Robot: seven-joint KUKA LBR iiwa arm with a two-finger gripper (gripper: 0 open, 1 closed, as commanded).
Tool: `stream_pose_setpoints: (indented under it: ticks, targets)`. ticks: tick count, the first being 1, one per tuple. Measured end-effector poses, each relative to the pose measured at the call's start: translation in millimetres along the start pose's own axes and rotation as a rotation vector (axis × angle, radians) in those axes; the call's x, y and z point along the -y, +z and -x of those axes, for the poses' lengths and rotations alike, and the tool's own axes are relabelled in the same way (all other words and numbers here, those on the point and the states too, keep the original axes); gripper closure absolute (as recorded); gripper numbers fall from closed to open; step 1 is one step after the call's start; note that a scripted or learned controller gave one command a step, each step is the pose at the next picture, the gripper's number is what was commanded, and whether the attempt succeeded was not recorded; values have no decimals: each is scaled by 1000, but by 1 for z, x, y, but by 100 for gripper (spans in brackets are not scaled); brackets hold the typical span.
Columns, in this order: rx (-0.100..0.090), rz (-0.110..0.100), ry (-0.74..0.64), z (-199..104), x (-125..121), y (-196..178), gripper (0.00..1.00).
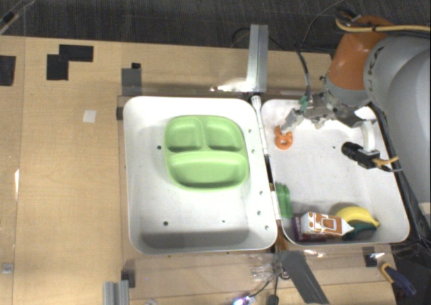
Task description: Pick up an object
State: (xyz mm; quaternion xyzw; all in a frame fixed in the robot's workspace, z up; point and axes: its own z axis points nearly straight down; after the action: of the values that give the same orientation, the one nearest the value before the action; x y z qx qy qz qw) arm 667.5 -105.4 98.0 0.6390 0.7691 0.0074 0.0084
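we are holding the gripper [294, 120] just at one o'clock of the small orange piece [283, 139], which is lying at ten o'clock in the right bin [323, 179]. we cannot tell whether the gripper is released or clenched. we are best centring over the piece before descending.

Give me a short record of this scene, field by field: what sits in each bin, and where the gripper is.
left bin: green divided plate, lying flat
right bin, upper left: small orange piece
right bin, left wall: green object
right bin, lower edge: carton beside a banana
gripper: over the right bin's upper left, just above the orange piece in the view
grasp: cannot tell
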Motion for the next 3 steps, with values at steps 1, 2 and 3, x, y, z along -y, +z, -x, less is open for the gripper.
stream_pose_setpoints:
  ticks: [1,2,3]
  targets:
    - [-2,-17,60,-26,87,-32,0]
    - [-1,-9,-128,-24,42,6,0]
    - [-3,-1,-129,-26,39,-7,100]
